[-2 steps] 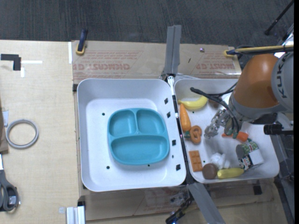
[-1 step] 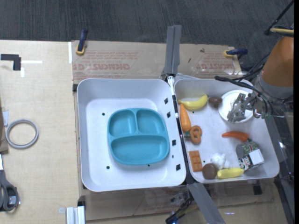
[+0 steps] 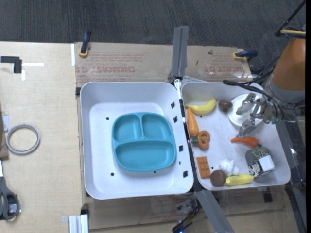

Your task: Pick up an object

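The surface [image 3: 39, 101] bears two white bins. The left bin [image 3: 92, 144] holds a blue divided plate [image 3: 144, 141]. The right bin [image 3: 221, 130] holds a banana [image 3: 203, 107], carrot [image 3: 193, 123], pretzel [image 3: 203, 139], waffle [image 3: 202, 167] and red chili [image 3: 245, 141]. The end effector [image 3: 249, 116] hovers over a white dish [image 3: 238, 114] just above the chili, its fingers spread, pinching nothing.

Setting: you are looking at a robotics lab bench. Evidence: light wooden benchtop [image 3: 39, 106]; two white bins [image 3: 92, 130] set on cardboard sheet [image 3: 126, 64] held by clamps [image 3: 85, 42]; roll of tape [image 3: 22, 139] and scissors [image 3: 8, 203] at the edge; dark carpet floor [image 3: 121, 8] beyond.
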Controlling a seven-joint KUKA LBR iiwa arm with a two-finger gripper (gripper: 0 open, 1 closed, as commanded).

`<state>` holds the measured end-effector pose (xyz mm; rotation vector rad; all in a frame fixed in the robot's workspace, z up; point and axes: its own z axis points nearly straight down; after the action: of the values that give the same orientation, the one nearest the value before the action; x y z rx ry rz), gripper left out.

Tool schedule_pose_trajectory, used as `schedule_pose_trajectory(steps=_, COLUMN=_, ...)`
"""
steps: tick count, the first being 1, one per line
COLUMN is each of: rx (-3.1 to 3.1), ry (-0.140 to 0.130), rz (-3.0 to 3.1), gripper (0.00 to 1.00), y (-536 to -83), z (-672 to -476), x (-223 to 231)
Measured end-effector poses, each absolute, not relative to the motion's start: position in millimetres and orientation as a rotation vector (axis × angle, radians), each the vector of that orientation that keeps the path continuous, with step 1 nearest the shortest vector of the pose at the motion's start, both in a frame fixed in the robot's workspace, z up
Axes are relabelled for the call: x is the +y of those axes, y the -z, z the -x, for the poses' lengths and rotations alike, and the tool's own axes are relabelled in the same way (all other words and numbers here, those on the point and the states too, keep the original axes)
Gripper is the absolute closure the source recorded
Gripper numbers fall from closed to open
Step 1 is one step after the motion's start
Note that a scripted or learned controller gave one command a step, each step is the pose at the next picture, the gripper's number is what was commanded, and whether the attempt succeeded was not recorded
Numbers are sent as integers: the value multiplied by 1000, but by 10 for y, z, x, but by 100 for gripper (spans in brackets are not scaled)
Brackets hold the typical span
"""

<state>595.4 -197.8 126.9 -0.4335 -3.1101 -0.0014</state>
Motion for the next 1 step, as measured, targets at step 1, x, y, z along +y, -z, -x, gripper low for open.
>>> schedule_pose_trajectory(steps=1, rx=-3148, ry=15, rz=550, gripper=0, y=-1164, z=-5714, x=-1976)
